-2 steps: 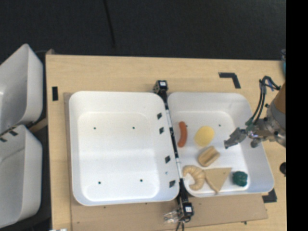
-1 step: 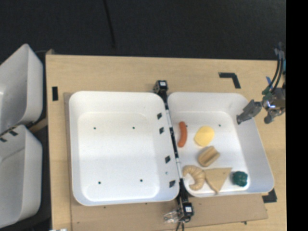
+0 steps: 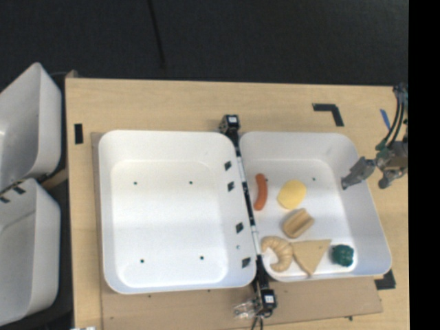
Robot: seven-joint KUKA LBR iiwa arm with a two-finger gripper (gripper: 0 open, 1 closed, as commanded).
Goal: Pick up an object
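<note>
The right bin (image 3: 323, 146) holds several food toys. A thin orange-red sausage (image 3: 260, 191) lies by the divider, with a round yellow piece (image 3: 292, 194) beside it. Below them sit a brown bread roll (image 3: 298, 223), a pale croissant (image 3: 277, 251), a tan wedge (image 3: 311, 255) and a small dark green item (image 3: 342, 254). My gripper (image 3: 366, 179) hangs over the right bin's right wall, to the right of the yellow piece. Its fingers are open and spread, with nothing between them.
The left bin (image 3: 168, 208) lies beside the right one, with a row of black clips (image 3: 240, 205) along the shared edge. Both rest on a wooden bench (image 3: 172, 105). White seat-like shapes (image 3: 24, 136) stand at the far left.
</note>
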